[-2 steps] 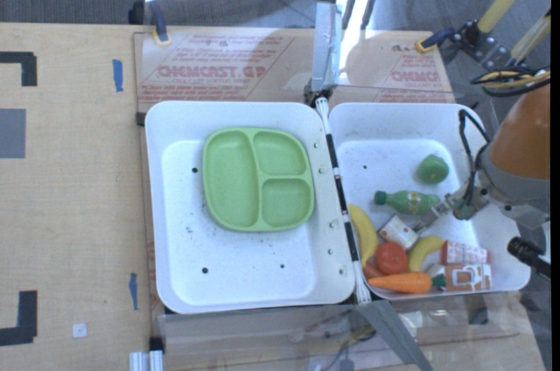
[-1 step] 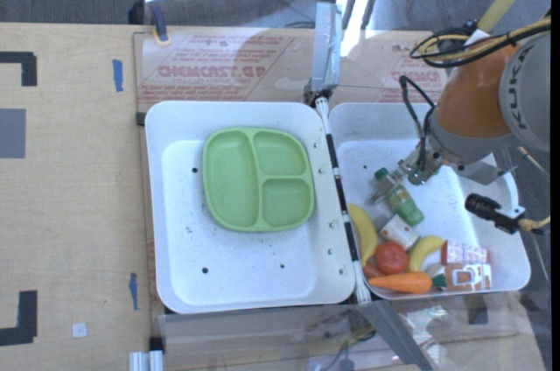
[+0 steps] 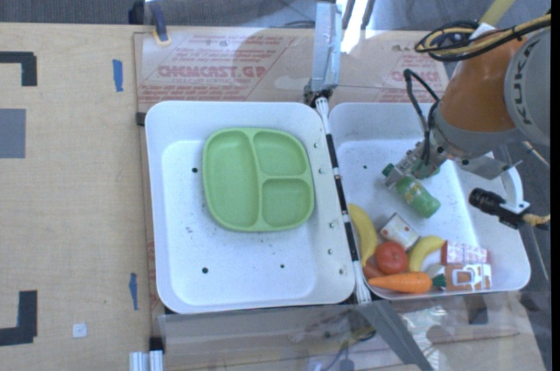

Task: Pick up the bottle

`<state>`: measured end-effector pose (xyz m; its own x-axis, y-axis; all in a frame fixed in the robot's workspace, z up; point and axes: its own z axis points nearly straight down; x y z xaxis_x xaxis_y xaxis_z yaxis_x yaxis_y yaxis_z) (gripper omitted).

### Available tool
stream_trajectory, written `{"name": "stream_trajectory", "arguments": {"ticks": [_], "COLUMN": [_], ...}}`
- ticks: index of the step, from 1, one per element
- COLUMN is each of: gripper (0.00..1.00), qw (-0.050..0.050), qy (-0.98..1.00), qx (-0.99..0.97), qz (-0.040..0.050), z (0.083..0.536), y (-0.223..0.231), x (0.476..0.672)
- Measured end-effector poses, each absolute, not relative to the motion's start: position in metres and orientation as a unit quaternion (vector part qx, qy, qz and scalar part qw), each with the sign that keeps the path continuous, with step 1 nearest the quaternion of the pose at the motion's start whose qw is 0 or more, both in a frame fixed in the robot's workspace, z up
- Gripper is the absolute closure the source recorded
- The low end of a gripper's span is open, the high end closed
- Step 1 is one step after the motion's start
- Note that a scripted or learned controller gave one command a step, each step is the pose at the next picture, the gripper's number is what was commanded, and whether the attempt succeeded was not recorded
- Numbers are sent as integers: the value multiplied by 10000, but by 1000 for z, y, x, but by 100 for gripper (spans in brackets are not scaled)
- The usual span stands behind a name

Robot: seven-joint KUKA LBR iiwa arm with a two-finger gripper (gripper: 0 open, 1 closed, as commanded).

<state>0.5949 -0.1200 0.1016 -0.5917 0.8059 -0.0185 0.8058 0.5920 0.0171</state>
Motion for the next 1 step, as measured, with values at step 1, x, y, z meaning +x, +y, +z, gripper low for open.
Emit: {"name": "stream_trajectory", "arguments": {"ticks": [1], "gripper": [100], "qw": [57], "qy": [8922], "qx": [4515], "qz": [11], "z": [90], "y": [-110], "x": [607]}}
